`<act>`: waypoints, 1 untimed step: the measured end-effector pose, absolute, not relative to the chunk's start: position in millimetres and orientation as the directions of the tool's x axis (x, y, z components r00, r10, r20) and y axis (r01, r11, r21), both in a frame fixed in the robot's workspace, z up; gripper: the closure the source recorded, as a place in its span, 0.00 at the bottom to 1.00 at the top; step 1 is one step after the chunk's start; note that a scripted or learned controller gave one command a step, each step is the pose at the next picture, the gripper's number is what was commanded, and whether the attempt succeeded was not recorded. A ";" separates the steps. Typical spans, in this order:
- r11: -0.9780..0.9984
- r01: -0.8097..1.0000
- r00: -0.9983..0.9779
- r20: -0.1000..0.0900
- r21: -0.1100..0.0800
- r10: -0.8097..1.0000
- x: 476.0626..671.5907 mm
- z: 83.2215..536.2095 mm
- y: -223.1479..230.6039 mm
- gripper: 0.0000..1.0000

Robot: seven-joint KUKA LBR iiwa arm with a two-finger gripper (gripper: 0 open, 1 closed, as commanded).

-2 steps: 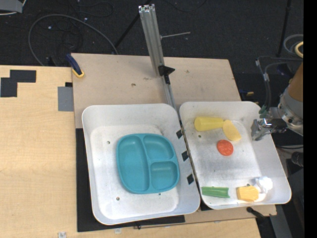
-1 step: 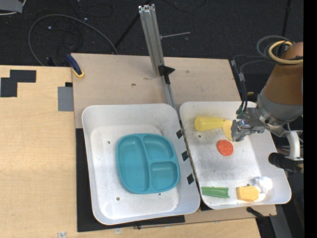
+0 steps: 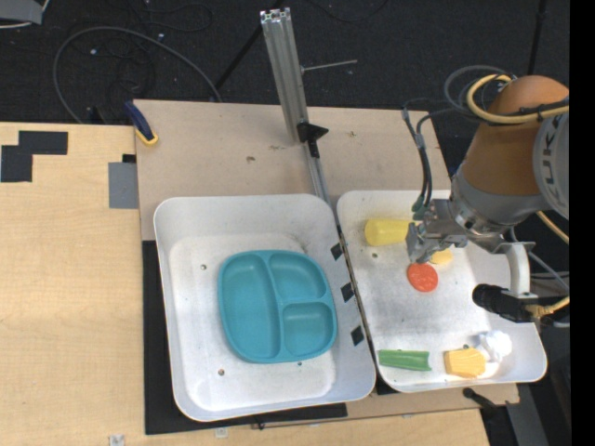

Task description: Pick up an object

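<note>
Red and round, the small object lies on the floor of the right bin, just below the gripper, and it looks the likeliest thing for the arm to take. The gripper hangs low over that spot with its tip close above the red piece, but from this slanted view I cannot tell whether the jaws stand open or closed, nor whether they touch anything; nothing is seen held between them. Just beside the gripper on its left lies a yellow cylinder, and a smaller pale yellow piece peeks out at its right, close to the red one. Nearer the front edge of the same bin lie a green stick and a yellow block, well apart from the gripper. The grey arm with its orange band reaches in above the bin's far corner. The left bin bears a teal divided tray, untouched by the arm. As I judge it, the task is at the approach or grasping stage: every object rests on a bin floor, so the grip and the lift are not yet done.
</note>
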State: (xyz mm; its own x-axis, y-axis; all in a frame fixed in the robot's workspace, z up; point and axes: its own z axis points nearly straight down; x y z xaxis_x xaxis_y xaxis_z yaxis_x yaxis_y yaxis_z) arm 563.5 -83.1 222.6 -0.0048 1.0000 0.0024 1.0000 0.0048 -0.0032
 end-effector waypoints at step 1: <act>0.005 1.000 -0.005 0.002 -0.001 1.000 568.1 233.1 -28.6 1.00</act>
State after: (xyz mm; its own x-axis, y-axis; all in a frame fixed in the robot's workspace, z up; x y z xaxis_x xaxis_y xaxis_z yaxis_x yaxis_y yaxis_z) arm 568.1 -28.6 233.1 -0.0054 1.0000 0.0020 1.0000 0.0054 -0.0010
